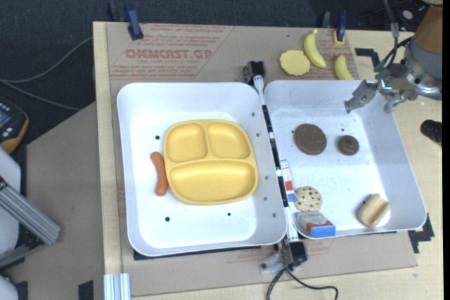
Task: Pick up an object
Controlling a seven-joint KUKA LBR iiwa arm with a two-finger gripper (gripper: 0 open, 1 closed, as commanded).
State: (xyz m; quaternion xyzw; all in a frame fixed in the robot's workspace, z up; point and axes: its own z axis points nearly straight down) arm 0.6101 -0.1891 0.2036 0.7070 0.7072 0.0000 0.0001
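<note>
The tool (373,96) hangs over the far right corner of the right bin (401,172), its 2 fingers spread apart with nothing between them. That placement looks like a hover above the bin before a pick, since no item lies directly beneath it.

The likely targets sit in that right bin, scattered well apart so each could be taken alone: a large brown cookie (309,139) and a smaller brown one (348,145) near the middle, a chip cookie (307,199) at the near left edge, a blue and red block (321,229) just beside it in the near corner, and a tan roll (373,210) at the near right. The 2 brown cookies are closest to the tool.

The left bin (133,151) holds a yellow plate (209,161) with 3 compartments, lying flat in the middle, and a sausage (159,173) just beside its left edge.

Outside the bins, on the brown board of the tabletop (169,53) behind the right bin, rest 2 bananas (315,49) and a yellow round piece (294,62), likely spare props. Blue clamps (132,21) pin the board at its far edge. Beyond it lies dark carpet (56,3) with a cable running across.
</note>
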